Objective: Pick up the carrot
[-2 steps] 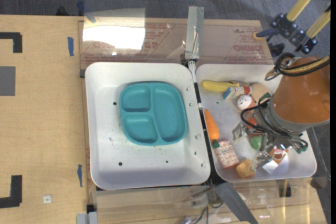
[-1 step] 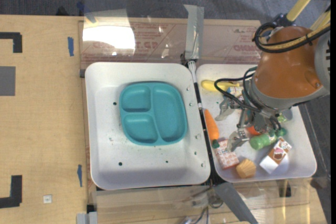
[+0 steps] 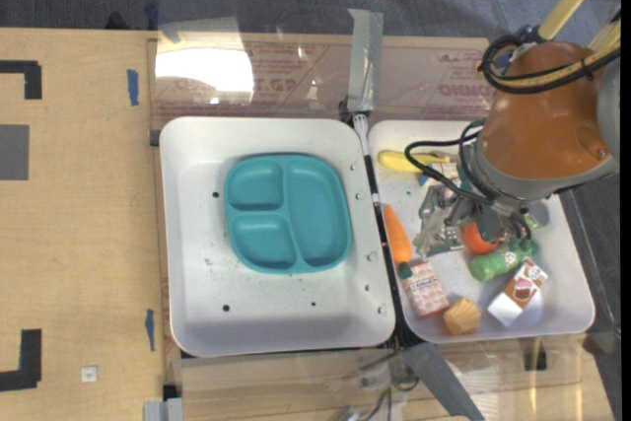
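The carrot (image 3: pixel 396 233) is a slim orange piece lying lengthwise along the left wall of the right bin (image 3: pixel 577 296), its tip pointing away from me. My gripper (image 3: pixel 443 224) hangs low over the middle of that bin, just right of the carrot and apart from it. The grey arm with its orange band (image 3: pixel 540 118) covers the bin's far right part. Nothing shows held in the gripper.
A yellow banana (image 3: pixel 393 161) lies at the right bin's back. A pink carton (image 3: pixel 424 291), a tan lump (image 3: pixel 461 316), a white-brown carton (image 3: pixel 523 289), a green item (image 3: pixel 493 264) and a red-orange item (image 3: pixel 480 237) crowd its front. The left bin (image 3: pixel 187 242) holds a teal divided plate (image 3: pixel 288 212).
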`<state>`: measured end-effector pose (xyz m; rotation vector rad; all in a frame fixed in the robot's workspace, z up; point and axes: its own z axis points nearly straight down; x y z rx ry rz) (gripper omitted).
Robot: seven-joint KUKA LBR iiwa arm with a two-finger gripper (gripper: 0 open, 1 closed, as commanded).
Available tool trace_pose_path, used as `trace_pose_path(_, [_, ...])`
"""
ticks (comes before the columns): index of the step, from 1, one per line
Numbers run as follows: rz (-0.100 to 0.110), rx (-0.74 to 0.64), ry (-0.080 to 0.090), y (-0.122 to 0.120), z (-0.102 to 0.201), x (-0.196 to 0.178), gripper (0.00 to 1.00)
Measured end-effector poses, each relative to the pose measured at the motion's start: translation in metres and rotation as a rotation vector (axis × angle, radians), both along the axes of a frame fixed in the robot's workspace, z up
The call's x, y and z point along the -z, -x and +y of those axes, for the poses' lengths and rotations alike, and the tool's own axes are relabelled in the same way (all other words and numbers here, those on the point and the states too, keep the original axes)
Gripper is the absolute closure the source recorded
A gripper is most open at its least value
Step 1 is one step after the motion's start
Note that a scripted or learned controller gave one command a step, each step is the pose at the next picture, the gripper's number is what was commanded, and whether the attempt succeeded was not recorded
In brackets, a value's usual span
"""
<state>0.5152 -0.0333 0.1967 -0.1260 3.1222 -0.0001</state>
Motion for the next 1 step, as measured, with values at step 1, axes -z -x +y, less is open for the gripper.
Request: trace_pose_path(1, [0.002,0.0,0.0,0.0003,0.0002,0.0007,0.0])
